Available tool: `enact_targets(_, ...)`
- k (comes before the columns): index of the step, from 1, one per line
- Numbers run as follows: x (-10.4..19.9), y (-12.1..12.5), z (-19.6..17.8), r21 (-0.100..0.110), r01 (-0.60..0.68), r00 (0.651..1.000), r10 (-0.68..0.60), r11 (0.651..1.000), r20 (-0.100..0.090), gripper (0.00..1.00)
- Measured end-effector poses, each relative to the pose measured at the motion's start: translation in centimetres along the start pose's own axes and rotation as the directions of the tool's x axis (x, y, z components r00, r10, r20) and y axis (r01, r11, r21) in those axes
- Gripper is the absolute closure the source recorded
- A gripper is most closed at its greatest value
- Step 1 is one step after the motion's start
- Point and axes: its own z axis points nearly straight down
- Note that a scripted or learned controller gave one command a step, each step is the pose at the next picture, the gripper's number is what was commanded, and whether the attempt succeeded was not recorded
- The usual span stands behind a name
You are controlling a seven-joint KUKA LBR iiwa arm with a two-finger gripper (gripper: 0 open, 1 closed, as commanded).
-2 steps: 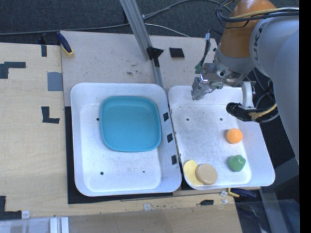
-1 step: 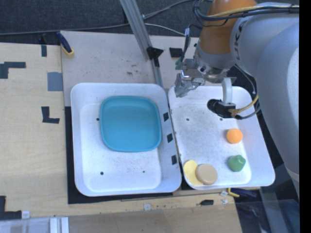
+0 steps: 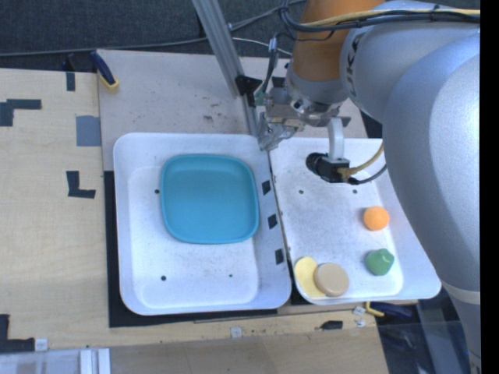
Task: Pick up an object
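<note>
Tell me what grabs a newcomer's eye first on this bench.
The big grey arm with its orange band crowds the view's upper right, reaching over the right bin. A teal square plate sits in the left bin. An orange ball, a green object and a tan disc dot the right bin's near end.

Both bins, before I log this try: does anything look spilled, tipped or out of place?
Nothing stands out. The square teal plate lies flat in the left white bin; the orange ball sits in the right white bin.
</note>
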Motion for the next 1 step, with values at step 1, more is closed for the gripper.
enact_targets(1, 4.88, 1.37, 0.88, 0.001, 0.0, 1.0, 0.0, 1.0, 0.0, 1.0)
